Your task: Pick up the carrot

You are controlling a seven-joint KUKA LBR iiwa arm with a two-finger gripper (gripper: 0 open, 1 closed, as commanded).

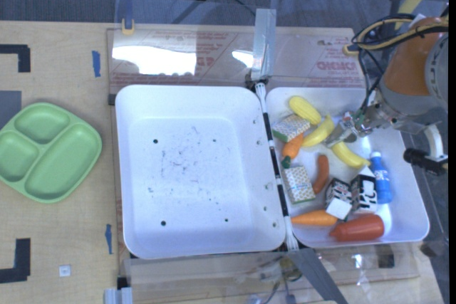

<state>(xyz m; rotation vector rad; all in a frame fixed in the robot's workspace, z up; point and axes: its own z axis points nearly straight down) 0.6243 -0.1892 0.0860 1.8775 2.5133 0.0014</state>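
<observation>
Wooden bench (57, 46) carries two white bins; the right bin (417, 217) holds the clutter. A carrot (313, 219) lies near its front edge, left of a red pepper (358, 227) (a smaller orange piece sits farther back). The gripper (350, 128) hovers over yellow bananas (318, 132); whether it is spread or clamped, I cannot tell. A green plate (46, 152) rests far left.

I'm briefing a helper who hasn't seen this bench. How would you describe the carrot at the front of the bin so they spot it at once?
Look in the right white bin, the crowded one. Along its front edge lies the carrot, flat, its tip pointing toward the left bin. It is orange and tapered, unlike the fatter red pepper at its right.
</observation>
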